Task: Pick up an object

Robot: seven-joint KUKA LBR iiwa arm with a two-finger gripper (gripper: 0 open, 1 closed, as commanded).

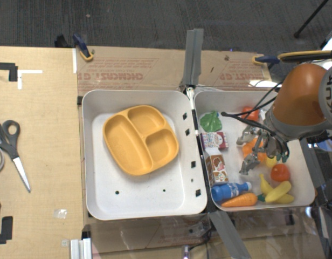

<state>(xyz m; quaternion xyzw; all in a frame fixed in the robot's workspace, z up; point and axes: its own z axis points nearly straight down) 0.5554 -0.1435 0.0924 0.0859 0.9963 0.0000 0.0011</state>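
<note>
The right bin (pixel 301 161) holds several toy foods: a green vegetable (pixel 210 121), a small pink-and-white packet (pixel 214 140), a brown box (pixel 216 168), a blue bottle (pixel 230 190), a carrot (pixel 240 200), yellow bananas (pixel 278 192), a red-orange tomato (pixel 280 172) and a red piece (pixel 250 113). My gripper (pixel 246 154) hangs low over the middle of this bin, pointing left. Its two grey fingers (pixel 243 140) stand apart, open. A small orange piece (pixel 249 149) lies in line with the gap between them; whether it is touched I cannot tell.
The left bin (pixel 96 188) carries a yellow divided plate (pixel 142 139). Scissors (pixel 12 150) lie on the wooden bench at far left. A blue clamp (pixel 82 46) sits at the cardboard's back edge. The arm's orange band (pixel 301 93) overhangs the right bin's far right side.
</note>
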